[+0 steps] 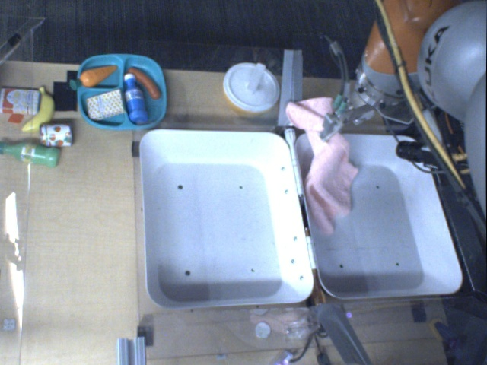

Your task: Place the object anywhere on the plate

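The bench (76, 242), pale wood in tone, is seen to carry two shallow white bins side by side. The left bin (152, 219) is the wider of the two as viewed, and the right bin (426, 242) is set against it, their rims touching along the middle. The grey arm (449, 44), with its orange band (403, 14) above the wrist, is seen at the upper right, reaching over the far corner of the right bin. A pink cloth (331, 177) is held up by the gripper (335, 120): its upper part is clamped between the fingers, one fold is draped over the far rim of the right bin near the divide, and the rest hangs down over the left side of that bin's floor. A blue sectioned plate (156, 74) is placed on the bench beyond the far left corner of the left bin, well apart from the cloth; an orange carrot-like piece, a blue bottle and a small packet are seen lying in it. A round white lidded cup (251, 87) stands between the plate and the gripper. At the bench's far left edge a banana (39, 111), a small can (56, 134) and a green bottle (32, 153) are laid close together.
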You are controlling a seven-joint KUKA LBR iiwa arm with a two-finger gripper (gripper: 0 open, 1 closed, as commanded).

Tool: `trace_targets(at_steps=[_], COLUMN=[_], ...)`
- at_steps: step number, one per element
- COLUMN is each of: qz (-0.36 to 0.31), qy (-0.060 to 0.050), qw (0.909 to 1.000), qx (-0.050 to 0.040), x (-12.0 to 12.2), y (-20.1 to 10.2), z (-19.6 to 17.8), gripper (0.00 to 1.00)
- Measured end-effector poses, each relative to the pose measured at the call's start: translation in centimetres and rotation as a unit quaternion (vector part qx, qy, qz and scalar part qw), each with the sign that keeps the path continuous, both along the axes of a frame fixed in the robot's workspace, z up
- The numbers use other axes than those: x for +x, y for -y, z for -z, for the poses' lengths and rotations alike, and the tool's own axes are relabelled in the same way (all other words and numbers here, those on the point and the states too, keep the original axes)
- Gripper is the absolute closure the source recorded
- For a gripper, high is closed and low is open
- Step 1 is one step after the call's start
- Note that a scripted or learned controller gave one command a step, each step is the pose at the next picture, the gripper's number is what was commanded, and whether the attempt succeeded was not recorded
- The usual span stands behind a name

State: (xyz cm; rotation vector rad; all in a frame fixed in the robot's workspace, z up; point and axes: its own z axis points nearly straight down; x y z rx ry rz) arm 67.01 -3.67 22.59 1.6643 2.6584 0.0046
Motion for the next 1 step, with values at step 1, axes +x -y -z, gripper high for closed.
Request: trace_targets(at_steps=[1], qz=[-0.2], qy=[-0.001], qw=[0.9797], qx=[-0.0005], x=[-1.37], y=[-5.83], z=[0.51], gripper=[1.0])
